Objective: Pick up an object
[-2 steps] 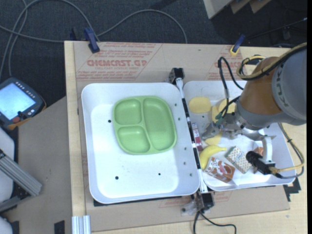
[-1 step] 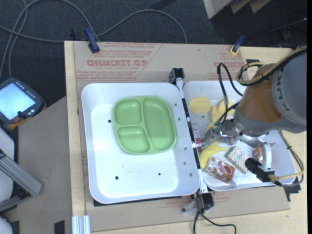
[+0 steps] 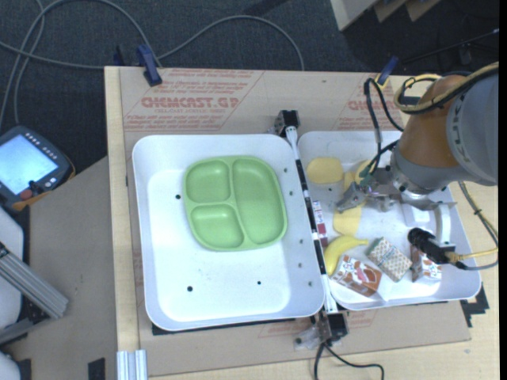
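The left bin (image 3: 158, 291) holds one thing, a pale green divided plate (image 3: 235, 203) with three compartments, lying flat toward the bin's upper middle; it looks like stiff, light plastic, smooth enough to slip, and best taken by its raised rim. Right of the green plate, past the dark divider where the two bins meet, the right bin (image 3: 455, 291) is crowded. Nearest the plate along that divider sit three yellow pieces: a rounded yellow lump (image 3: 325, 169) at the top, a second yellow piece (image 3: 347, 222) below it, and a curved banana-like piece (image 3: 342, 248) lower still. They are probably toy foods, light and rigid, with rounded sides that could squirt out of a pinch unless gripped across the narrow middle. Right of the banana-like piece lie a red-and-white printed packet (image 3: 358, 275) and a patterned small box (image 3: 390, 259), both light, the packet likely soft and crushable, the box offering flat faces for a firm hold.

Farther right of the plate, the gripper (image 3: 368, 190) hangs low over the upper part of the right bin, just beside the yellow pieces, under the orange-banded wrist. Its metal fingers are tangled with cabling from this angle, so I cannot tell whether they stand apart or together, nor whether anything is between them.
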